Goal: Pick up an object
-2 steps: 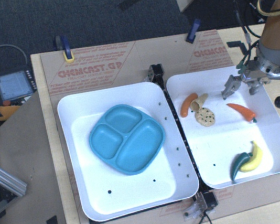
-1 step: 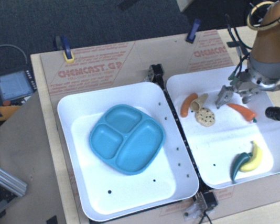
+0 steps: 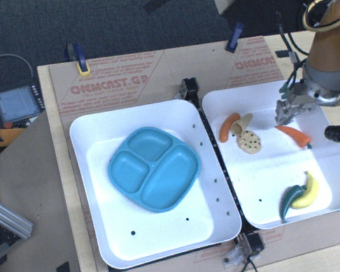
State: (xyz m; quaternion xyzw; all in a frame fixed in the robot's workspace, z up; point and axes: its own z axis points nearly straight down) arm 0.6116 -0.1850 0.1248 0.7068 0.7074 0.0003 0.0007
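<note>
The right bin (image 3: 329,163) holds an orange sausage-shaped piece (image 3: 228,127), a tan cone (image 3: 241,126), a speckled cookie (image 3: 249,143), an orange carrot (image 3: 294,135), a yellow banana (image 3: 308,192) and a dark green pepper (image 3: 289,201). My gripper (image 3: 285,111) hangs over the upper right part of this bin, just above the carrot's upper left end. Nothing can be seen held in it.
A blue divided plate (image 3: 154,167) lies in the middle of the left bin (image 3: 110,239). The grey arm with its orange band (image 3: 330,50) comes in from the right over the right bin's far corner. A black clamp (image 3: 189,87) sits between the bins at the back.
</note>
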